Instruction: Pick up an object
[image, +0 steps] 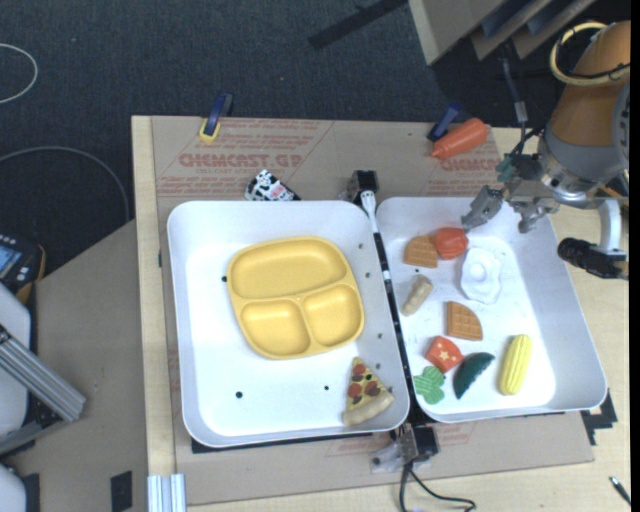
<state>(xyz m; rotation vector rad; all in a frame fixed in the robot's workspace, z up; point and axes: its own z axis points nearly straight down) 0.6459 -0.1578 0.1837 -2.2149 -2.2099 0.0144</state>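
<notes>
The gripper (508, 211), fingers spread and holding nothing, hovers over the right bin (570, 300); the tomato (451, 241) lies nearest, just below-left of it.

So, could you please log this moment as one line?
phase: approach | end effector: open, holding nothing, above right bin far edge | nearest: tomato, egg
</notes>
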